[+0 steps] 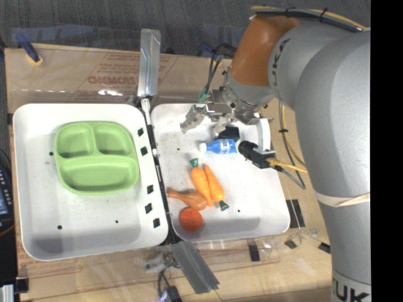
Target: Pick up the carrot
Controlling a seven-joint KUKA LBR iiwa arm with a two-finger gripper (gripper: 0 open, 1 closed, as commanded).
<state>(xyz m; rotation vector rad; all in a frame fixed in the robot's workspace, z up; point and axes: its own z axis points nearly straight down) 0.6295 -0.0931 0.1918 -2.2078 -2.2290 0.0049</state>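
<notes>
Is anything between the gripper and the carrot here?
Nothing lies directly between them. The gripper hangs over the right bin's far end; the carrot lies nearer the camera, with a blue bottle just right of that path.

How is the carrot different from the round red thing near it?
The carrot is long and tapered; the red thing, maybe a tomato, is round like a ball. The carrot is orange with green at its ends; the tomato is plain red-orange. The carrot lies mid-bin at a slant; the tomato sits near the bin's front edge. Both lie in the right bin, away from the tool.
</notes>
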